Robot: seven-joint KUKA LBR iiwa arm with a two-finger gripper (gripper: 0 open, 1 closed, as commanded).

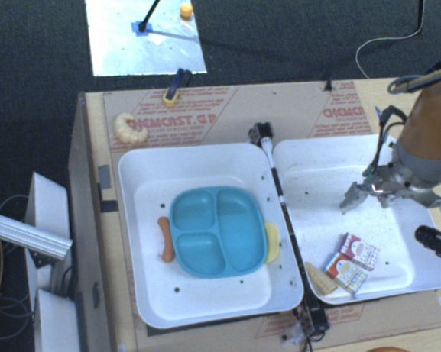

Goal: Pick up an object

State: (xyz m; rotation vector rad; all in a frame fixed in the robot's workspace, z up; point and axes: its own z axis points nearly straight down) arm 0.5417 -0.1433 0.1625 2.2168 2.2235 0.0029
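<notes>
**benchwatcher:** Standing next to the rig. The arm (431, 126) comes in from the right, and the claw (366, 193) hangs over the right bin (311, 163), in its upper middle. Nothing sits between the fingers, and they look spread apart.

**pixelpete:** Where's the stuff to grab?

**benchwatcher:** Red-and-white carton (352, 262) lies flat near the front of the same bin, well below the claw, with a tan wedge (320, 279) just beside it. The left bin (147, 216) has a blue divided plate (216, 231), an orange sausage-shaped thing (165, 239) to its left, and something yellow (273, 241) tucked at its right edge.
</notes>
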